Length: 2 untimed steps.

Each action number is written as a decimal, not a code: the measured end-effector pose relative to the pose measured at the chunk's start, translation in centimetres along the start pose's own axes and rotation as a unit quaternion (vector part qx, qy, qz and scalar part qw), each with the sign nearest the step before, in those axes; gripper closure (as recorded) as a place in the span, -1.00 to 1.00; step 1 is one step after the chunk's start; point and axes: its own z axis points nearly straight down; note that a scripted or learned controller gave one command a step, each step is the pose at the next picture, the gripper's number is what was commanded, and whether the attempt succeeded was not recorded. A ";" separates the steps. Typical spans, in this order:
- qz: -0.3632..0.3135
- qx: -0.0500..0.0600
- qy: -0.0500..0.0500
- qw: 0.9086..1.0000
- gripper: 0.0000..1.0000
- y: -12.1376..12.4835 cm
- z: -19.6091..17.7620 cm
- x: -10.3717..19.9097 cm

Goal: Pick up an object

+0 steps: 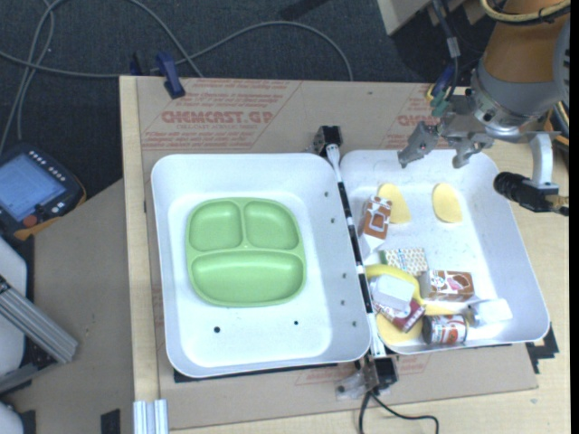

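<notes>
**Gripper open over far end of right bin, holding nothing**

Landmark: the hinge strip [348, 233], the dark bar running between the two bins.

- Arm [520, 34] comes in from the upper right, orange band visible above the wrist.
- Gripper [438, 152] sits right of the strip's far end, above the back rim of the right bin [516, 242]. Fingers [414, 146] spread apart, nothing between them. Whether it touches the bin floor can't be told.
- Candidate objects all lie right of the strip, in the right bin:
  - Two pale yellow pieces: one [395, 202] near the strip, the other [447, 202] further right. Both lie nearer the camera than the gripper, apart from it.
  - Small brown-and-white packet [375, 218] just beside the strip, touching the nearer yellow piece.
  - Cluster at the strip's near end: patterned packet [408, 260], white-topped cup [394, 292], brown box [449, 284], can [445, 330] on its side, yellow bits under and around them. Items overlap; exact contacts are hard to separate.
- Left of the strip: left bin [172, 269] holding a green three-compartment tray [244, 251], lying flat.
- Both bins rest on a cardboard sheet [226, 116] with red print.
</notes>
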 end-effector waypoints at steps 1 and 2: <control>0.000 0.000 0.000 1.000 -1.00 0.8 13.0 -1.2; 0.000 -0.001 0.000 1.000 -1.00 2.1 16.9 -2.1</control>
